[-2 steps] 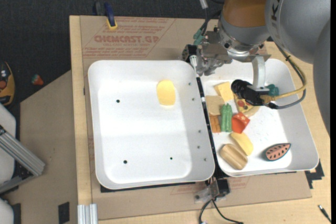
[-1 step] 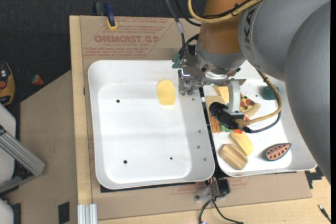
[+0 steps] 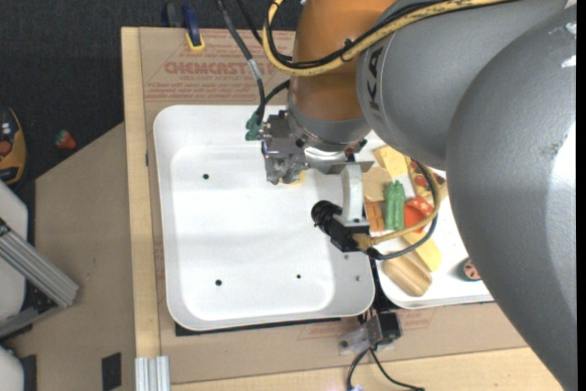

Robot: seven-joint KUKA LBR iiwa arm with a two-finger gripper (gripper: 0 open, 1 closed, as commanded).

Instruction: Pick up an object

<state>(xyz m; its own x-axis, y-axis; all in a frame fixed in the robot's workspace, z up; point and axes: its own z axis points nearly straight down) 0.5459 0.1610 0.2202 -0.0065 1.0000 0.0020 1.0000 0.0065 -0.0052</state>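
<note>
hand: we place the hand [image 3: 283, 158] low over the left bin [image 3: 188, 197], near its far right part, under the orange band of the arm [image 3: 343, 32]
hand state: we cannot tell whether it is spread or pressed together; the body of the hand hides its tip from this slant
held: we see nothing that we can call gripped; a small tan speck sits just under the hand, too small to name
left bin: the white floor that shows has only a few dark dots
task thing, where: the candidates we see lie in the right bin [image 3: 444, 296], partly under the arm
green piece [image 3: 394, 204]: long and narrow, its long axis runs roughly up-down in the view, just beside a red piece [image 3: 417, 209]
tan block [image 3: 392, 162]: just above the green piece, near the rim between the two bins
wooden block [image 3: 409, 274]: nearest the front edge, long axis slanted
key relation: we judge that every clear candidate lies to the view's right of the hand, across the shared rim, so the hand is over the wrong bin for them
next move needs: we judge a shift right over the rim, then a wrist turn so the grip closes across the green piece's narrow side
risk: the pieces are crowded and touching, so we expect a nudge or a miss
counter [image 3: 145, 105]: brown board under both bins
progress: we judge the pick is not yet done
</note>
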